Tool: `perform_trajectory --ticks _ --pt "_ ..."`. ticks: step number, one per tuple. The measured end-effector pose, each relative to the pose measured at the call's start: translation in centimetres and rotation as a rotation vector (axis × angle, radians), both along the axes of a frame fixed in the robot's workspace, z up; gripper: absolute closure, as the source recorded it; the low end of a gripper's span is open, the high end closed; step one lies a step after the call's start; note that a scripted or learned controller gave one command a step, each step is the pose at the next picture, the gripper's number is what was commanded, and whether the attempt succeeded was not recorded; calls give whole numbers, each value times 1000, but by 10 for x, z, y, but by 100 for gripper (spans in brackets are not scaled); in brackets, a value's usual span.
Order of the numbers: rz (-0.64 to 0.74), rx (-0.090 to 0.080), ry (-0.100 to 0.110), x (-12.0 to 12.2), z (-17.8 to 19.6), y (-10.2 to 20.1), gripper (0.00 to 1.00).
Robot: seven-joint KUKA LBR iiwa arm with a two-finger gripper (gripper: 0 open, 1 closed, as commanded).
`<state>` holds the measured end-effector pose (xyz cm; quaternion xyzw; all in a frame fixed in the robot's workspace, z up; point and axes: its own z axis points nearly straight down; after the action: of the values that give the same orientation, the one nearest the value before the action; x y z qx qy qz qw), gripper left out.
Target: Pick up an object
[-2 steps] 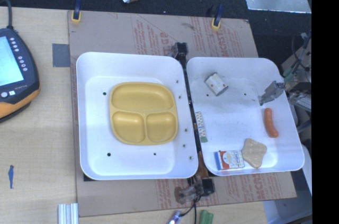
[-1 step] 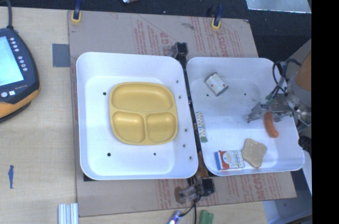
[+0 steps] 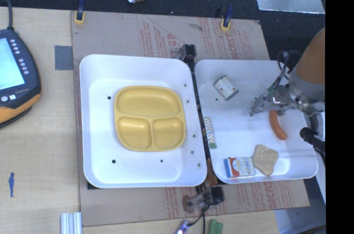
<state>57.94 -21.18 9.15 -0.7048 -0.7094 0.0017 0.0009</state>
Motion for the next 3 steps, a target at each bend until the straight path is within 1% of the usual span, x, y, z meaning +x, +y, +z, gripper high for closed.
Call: perform_trajectory --ticks 1,2,3 --pt "-3 2 -4 62 30 0 0" --pt "-1 0 1 6 0 0 0" --pt "-1 0 1 -11 0 0 0"
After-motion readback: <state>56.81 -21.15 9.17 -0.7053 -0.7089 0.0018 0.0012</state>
